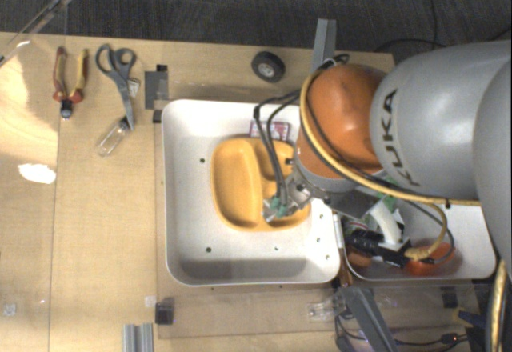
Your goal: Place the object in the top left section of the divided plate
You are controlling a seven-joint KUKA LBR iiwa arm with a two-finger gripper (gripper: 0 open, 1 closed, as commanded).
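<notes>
A yellow divided plate [238, 181] lies in the left white bin [188, 206], its right part covered by the arm. My gripper [278, 209] hangs low over the plate's lower right area, beside the ridge between sections. The orange band of the wrist [344, 122] and the grey arm hide the fingers from above. A small greenish bit shows at the gripper's tip; I cannot tell what it is. The plate's left section looks bare.
The right bin [472, 250] holds several small objects, among them a white, an orange and a red one [400, 250]. On the bench to the left lie scissors [120, 82] and red-handled pliers [68, 78]. A black roll [268, 66] sits behind the bins.
</notes>
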